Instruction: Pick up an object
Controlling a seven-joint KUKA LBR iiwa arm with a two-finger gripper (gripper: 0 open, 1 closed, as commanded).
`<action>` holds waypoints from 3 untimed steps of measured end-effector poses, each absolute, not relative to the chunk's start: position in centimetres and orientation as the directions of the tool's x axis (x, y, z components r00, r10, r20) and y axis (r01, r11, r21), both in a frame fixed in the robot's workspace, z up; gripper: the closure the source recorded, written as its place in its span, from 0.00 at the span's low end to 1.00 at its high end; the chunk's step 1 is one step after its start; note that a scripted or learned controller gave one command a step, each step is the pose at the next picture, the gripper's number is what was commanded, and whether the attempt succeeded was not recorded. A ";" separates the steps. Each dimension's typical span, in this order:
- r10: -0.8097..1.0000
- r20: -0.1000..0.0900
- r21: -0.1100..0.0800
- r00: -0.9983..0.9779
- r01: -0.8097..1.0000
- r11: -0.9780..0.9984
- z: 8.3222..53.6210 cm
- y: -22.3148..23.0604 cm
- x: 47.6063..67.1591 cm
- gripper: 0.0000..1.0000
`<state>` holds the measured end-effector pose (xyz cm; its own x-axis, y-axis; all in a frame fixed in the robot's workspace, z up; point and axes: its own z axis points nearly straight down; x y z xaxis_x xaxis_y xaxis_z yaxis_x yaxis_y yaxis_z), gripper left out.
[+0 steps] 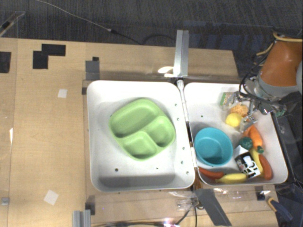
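Gripper [249, 113] hangs low over the right bin's [208, 94] far edge beside a lemon [232, 120], seemingly hunting a pick; whether it grips anything cannot be told.

Wooden bench [42, 141]; two white bins [102, 174].

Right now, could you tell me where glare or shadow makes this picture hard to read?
Camera view: glare whitens the metal post at its base; soft shadow lies inside the left bin along its near wall; the small things under the pincer look blurred.

Small yellow lemon-like fruit [232, 120] in the right bin [208, 96], just beside an orange piece [239, 110].
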<state>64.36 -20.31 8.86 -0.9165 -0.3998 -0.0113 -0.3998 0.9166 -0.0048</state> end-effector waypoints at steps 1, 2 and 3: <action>-0.378 -0.012 -0.004 -0.926 -0.378 0.926 8.9 -16.4 60.6 0.00; -0.383 -0.028 -0.013 -0.923 -0.383 0.924 10.5 -16.3 61.2 1.00; -0.384 -0.027 -0.012 -0.923 -0.383 0.923 10.4 -16.3 61.2 0.00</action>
